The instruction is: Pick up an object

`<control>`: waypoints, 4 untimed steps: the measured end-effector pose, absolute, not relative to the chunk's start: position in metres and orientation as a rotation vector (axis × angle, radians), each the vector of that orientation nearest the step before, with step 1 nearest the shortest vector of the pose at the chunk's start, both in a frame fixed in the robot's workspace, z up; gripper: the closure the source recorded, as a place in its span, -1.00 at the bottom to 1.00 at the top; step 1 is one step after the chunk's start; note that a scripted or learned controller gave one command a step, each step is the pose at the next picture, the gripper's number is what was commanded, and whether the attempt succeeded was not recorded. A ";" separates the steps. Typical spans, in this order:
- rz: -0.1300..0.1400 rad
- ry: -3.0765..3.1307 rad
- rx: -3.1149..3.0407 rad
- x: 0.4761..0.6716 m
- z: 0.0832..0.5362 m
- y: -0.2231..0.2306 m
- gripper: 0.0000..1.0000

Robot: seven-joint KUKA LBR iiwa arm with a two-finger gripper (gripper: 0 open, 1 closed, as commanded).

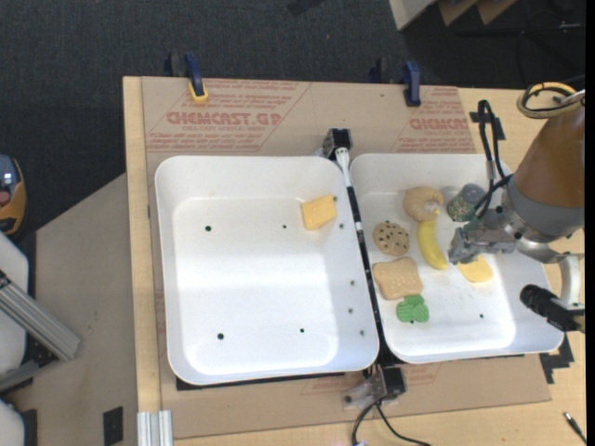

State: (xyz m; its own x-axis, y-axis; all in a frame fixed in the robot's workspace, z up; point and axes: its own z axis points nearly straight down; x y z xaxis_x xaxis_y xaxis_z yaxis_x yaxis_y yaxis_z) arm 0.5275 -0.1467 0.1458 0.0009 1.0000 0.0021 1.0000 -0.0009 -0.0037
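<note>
My tool (468,252) hangs low in the right-hand bin (446,353), just beside the banana (431,245) on the side toward my arm. From this slant I cannot tell whether it is released or clenched. The thing I judge to be mine to take is the yellow wedge (481,273). It lies just past the banana's near end, under and partly hidden by the tool, and flat on the bin floor. What shows of it spreads sideways, away from the banana, so I take its long axis to run roughly crosswise to the banana's. The banana's own axis runs from the bin's far wall toward the near one with a slight lean. With part of the wedge covered, I hold that reading loosely and cannot say which end is the thin one. The wedge is low and flat, so I could skate over it or shove it further from the banana rather than get hold of it. The banana's near tip sits close enough that I might nudge or pinch it too. Going down too hard would press me into the bin floor.
</note>
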 end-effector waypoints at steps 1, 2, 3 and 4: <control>-0.018 -2.237 -2.227 0.538 0.330 -0.114 1.00; -0.007 -2.228 -2.237 0.556 0.419 -0.174 1.00; 0.005 -2.213 -2.228 0.532 0.396 -0.228 1.00; 0.000 -2.224 -2.209 0.497 0.341 -0.131 1.00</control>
